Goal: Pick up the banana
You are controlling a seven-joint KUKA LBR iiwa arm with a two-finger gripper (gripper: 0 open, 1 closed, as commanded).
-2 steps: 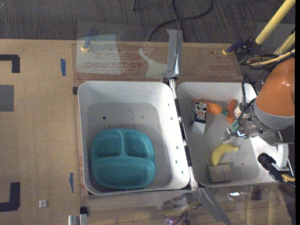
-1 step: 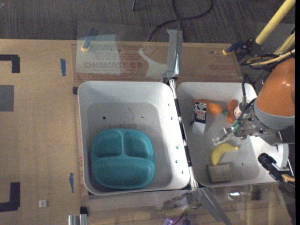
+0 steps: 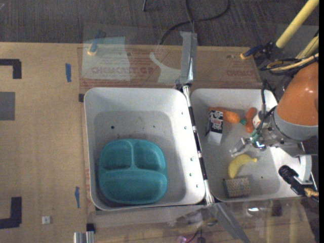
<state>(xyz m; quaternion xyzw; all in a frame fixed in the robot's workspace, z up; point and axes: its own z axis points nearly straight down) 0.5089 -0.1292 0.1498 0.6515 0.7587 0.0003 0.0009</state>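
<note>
- Reaching in from the right: arm [image 3: 298, 105], orange band covering much of its wrist and the bin wall behind.
- Gripper [image 3: 251, 143] hanging just above the banana [image 3: 241, 164]; cannot tell whether fingers are apart or together, too small and blurred.
- Banana lying in the right bin [image 3: 217, 186], between a small carton [image 3: 216, 123] and a grey sponge-like block [image 3: 237, 186].
- Sitting in the left bin [image 3: 96, 103]: teal divided plate [image 3: 132, 171].
- Resting on a tan bench [image 3: 40, 146]; dark carpet [image 3: 76, 9] beyond.

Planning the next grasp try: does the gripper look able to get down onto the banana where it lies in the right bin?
Probably yes. The banana lies bare on the right bin's floor, apart from the sponge below it, and the gripper hangs just above its upper end.
</note>
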